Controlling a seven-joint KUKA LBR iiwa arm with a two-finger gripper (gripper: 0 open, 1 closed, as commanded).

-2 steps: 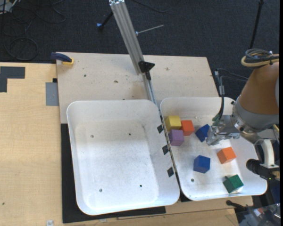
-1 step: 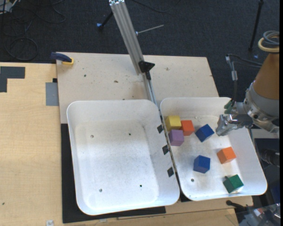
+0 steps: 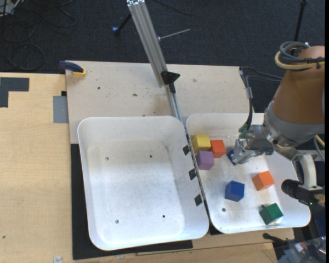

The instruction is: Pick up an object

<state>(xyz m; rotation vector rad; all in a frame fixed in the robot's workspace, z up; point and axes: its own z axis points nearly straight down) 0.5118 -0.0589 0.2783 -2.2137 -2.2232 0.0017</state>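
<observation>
Gripper (image 3: 237, 156) low in right bin (image 3: 296, 219), centre-right of frame — finger opening can't be made out, nothing visibly held. Nearest: red-orange cube (image 3: 217, 148) just left, blue cube (image 3: 234, 190) below.

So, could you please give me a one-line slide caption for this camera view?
Grey KUKA arm's gripper low in the right white bin, beside yellow, red-orange and purple wooden cubes.
</observation>
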